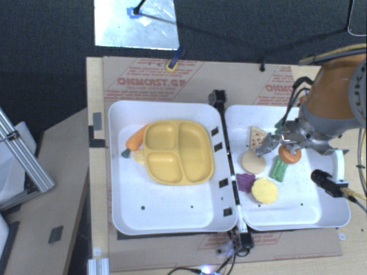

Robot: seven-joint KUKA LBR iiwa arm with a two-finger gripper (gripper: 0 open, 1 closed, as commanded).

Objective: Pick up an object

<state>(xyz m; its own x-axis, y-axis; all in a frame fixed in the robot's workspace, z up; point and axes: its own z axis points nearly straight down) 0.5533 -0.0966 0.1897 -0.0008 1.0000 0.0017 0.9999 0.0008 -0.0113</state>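
Arm (335,96) above right bin (298,213) (toy food inside).

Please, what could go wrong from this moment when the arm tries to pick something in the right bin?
1. The toys lie crowded: the tan disc, green piece and orange piece sit close under the tool, so it may nudge a neighbour or pinch two.
2. The purple piece touches the yellow round, so lifting one may drag the other.
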